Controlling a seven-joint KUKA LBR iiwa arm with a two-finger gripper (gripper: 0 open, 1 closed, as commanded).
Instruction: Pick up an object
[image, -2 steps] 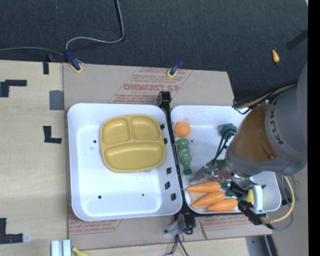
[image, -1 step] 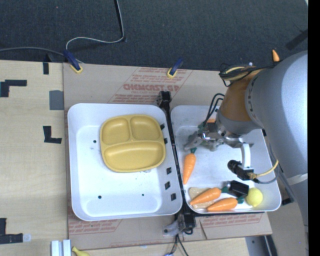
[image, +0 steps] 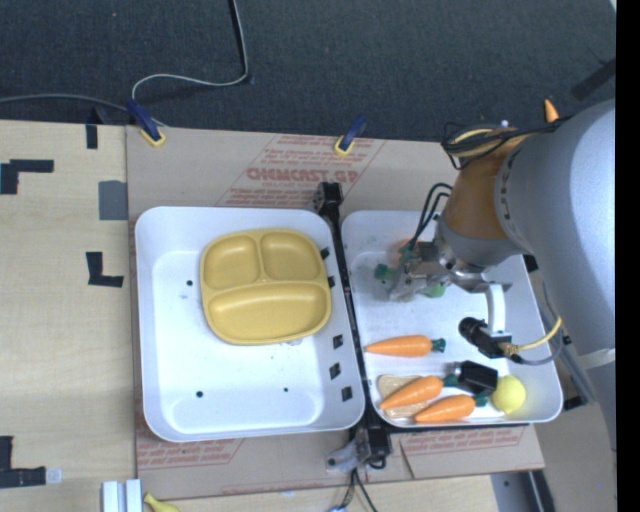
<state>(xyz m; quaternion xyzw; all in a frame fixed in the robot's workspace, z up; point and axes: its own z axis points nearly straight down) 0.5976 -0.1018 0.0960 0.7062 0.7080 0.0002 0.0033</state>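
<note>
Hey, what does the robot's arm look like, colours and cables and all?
The arm is bulky, rounded and pale grey, with an orange band above the wrist. Thin black cables run beside that band. The claw is small, dark and metallic.

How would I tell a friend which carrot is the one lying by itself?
Find the right-hand white bin, beside the one with the yellow divided plate. Midway along its left wall lies a toy carrot, green top pointing right. It lies alone, while the other two carrots huddle together at the near edge.
</note>
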